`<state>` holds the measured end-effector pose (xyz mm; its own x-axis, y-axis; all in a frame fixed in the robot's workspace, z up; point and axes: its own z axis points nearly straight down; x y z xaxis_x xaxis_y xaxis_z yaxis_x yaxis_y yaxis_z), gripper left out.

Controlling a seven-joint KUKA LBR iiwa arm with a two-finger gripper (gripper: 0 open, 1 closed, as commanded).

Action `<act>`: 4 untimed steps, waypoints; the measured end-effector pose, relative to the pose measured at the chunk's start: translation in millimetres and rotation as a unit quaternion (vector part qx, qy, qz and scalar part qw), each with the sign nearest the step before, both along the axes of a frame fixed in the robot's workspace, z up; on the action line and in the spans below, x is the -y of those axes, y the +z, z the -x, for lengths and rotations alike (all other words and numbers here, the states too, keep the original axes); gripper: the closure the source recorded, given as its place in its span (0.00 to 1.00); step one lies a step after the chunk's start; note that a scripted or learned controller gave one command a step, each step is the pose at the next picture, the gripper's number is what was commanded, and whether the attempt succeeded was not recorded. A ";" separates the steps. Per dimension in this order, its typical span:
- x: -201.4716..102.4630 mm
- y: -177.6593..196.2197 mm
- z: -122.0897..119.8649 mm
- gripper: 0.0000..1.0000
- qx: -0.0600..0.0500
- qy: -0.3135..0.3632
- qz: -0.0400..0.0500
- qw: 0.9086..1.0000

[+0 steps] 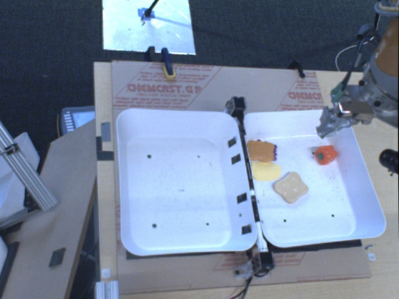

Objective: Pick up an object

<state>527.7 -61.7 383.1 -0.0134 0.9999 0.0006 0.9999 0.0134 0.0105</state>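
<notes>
The right bin [349, 226] holds a small red-orange object [325, 155] near its far right side, an orange-and-purple piece [262, 150] by the divider, a flat yellow piece [267, 171] just in front of it, and a beige toast-like piece [290, 187]. My gripper [328, 124] hangs above the bin's far right rim, just beyond and slightly above the red-orange object. Nothing shows between its fingers.
The left bin [131, 185] lies beside the right one, joined by black clips along the divider [243, 170]. A brown board [206, 86] sits under both bins. A shiny metal plate [148, 17] lies at the back left.
</notes>
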 end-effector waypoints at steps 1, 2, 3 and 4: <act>-93.8 61.4 21.8 1.00 0.000 0.001 -0.001 1.000; -163.2 36.6 36.6 1.00 -0.005 -0.001 -0.001 1.000; -214.0 88.2 41.2 1.00 -0.002 -0.002 -0.001 1.000; -266.0 47.5 -23.7 1.00 -0.005 -0.003 0.000 1.000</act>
